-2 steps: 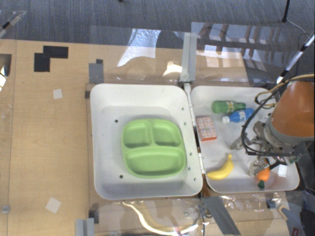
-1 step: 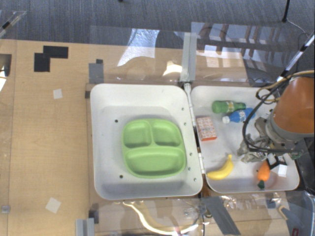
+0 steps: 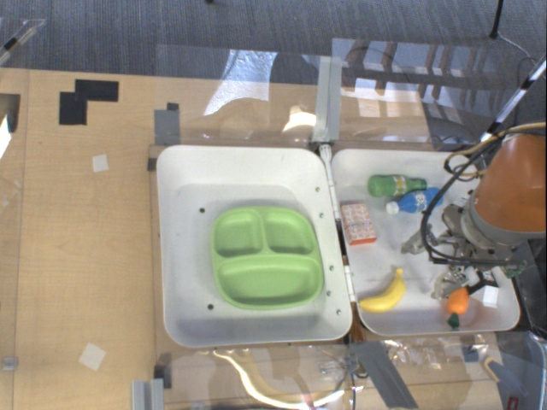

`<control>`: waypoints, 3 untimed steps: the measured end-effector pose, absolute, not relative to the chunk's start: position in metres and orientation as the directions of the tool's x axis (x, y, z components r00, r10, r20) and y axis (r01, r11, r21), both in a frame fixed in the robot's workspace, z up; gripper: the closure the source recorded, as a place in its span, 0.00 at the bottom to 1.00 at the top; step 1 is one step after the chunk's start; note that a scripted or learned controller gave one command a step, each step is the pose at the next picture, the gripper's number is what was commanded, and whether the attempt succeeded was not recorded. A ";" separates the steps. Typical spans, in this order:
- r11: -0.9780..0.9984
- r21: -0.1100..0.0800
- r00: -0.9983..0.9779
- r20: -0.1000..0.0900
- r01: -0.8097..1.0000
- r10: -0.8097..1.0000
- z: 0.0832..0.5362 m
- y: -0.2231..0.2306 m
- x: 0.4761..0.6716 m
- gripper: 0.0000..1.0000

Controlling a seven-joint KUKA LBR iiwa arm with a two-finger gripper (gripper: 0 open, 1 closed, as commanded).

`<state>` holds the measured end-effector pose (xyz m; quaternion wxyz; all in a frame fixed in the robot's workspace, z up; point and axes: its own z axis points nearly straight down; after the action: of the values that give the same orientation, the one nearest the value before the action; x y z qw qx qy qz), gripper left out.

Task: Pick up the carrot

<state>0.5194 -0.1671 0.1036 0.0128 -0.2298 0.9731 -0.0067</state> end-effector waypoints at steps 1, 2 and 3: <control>0.824 -0.008 -0.824 -0.010 -0.566 -0.566 0.090 -0.170 0.522 0.00; 0.884 -0.007 -0.884 -0.013 -0.468 -0.468 0.090 -0.183 0.523 0.00; 0.686 -0.013 -0.686 -0.010 -0.727 -0.727 0.090 -0.192 0.506 0.00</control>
<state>0.5064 -0.1917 0.0896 0.0074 -0.3961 0.9182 -0.0041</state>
